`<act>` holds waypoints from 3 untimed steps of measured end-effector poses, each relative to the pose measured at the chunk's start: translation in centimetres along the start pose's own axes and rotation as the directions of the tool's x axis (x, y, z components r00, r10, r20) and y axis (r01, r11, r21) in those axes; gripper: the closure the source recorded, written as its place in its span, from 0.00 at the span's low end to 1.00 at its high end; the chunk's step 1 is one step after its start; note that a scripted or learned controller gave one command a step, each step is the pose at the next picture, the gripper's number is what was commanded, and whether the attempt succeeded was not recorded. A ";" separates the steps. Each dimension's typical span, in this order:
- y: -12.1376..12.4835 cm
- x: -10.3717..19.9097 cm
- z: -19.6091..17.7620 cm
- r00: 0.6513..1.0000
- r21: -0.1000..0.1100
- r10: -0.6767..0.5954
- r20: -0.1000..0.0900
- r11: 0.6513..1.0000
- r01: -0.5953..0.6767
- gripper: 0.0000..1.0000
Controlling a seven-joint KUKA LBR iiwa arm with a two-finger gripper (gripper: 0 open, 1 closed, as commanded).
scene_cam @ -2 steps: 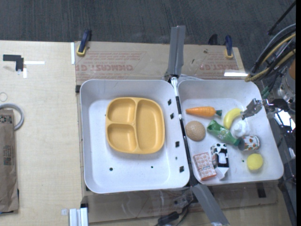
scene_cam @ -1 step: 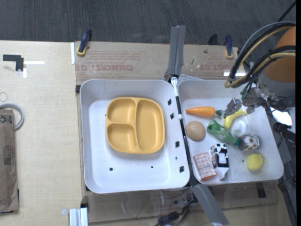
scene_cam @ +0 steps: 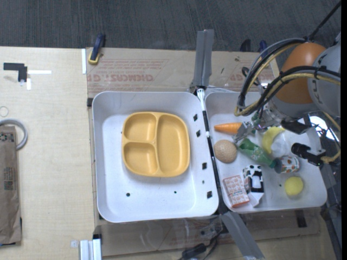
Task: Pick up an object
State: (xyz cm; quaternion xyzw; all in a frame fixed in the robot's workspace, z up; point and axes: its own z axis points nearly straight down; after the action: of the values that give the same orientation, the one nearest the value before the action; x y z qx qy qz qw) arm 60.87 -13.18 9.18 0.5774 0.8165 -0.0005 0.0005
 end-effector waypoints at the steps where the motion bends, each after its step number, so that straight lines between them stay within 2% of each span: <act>1: -6.2 1.7 0.0 0.963 0.002 0.269 -0.001 0.963 -0.269 0.00; 2: 5.6 0.7 -0.1 0.999 -0.002 -0.046 0.002 0.999 0.046 0.00; 3: 5.7 0.6 -1.1 0.999 -0.003 -0.049 0.005 0.999 0.049 1.00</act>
State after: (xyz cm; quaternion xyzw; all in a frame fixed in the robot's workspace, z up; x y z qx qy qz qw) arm 66.03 -10.67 10.31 0.5573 0.8303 -0.0009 0.0035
